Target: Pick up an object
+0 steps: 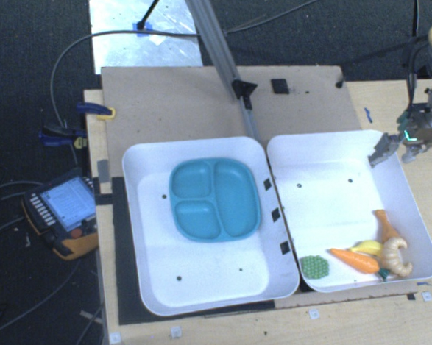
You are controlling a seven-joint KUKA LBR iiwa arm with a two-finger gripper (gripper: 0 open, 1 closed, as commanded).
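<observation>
Several toy foods lie in the near right corner of the right bin: a green bumpy ball, an orange carrot, a yellow piece, a beige knobbly piece and a brown-orange piece. My gripper hovers over the far right rim of that bin, well away from the foods. Its two fingers are spread apart, with nothing between them.
The left bin holds a blue divided plate. A metal pole slants across the board behind the bins. Clamps and a handheld pendant lie off the bench to the left.
</observation>
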